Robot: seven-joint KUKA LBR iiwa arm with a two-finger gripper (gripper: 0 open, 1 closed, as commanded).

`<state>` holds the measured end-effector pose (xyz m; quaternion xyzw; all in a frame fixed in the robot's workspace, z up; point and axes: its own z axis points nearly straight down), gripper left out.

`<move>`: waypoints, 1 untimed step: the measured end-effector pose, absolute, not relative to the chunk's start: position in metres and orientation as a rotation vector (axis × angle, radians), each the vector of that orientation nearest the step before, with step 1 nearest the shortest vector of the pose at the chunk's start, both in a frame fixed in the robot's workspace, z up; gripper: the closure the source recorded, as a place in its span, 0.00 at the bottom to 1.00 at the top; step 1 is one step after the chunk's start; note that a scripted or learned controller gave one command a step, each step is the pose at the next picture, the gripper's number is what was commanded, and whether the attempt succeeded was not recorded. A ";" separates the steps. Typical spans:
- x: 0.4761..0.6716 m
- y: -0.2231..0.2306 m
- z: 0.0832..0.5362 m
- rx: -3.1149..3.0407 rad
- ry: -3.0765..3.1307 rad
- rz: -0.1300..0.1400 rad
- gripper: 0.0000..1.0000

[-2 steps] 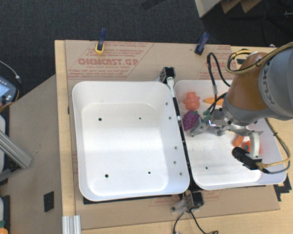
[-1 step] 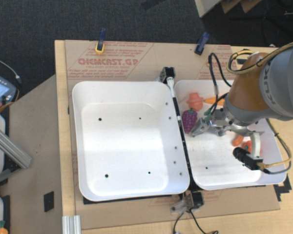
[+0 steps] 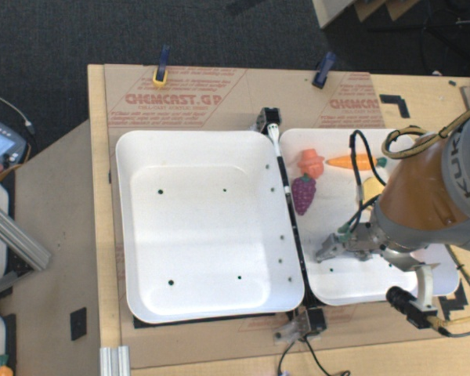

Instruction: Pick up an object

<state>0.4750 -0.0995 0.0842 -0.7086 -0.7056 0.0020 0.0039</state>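
My claw (image 3: pixel 329 251), its state unclear to me, hung low in the right bin (image 3: pixel 337 288), with the purple grapes (image 3: pixel 303 193) farther back and slightly left.

I worked in a robotics lab: two white bins (image 3: pixel 196 218) clamped (image 3: pixel 161 67) to a cardboard-covered bench (image 3: pixel 219 92), cables (image 3: pixel 360 143) trailing, dark carpet (image 3: pixel 78 22) beneath.
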 end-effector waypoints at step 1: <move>0.480 -0.099 0.095 -2.225 -2.221 -0.003 1.00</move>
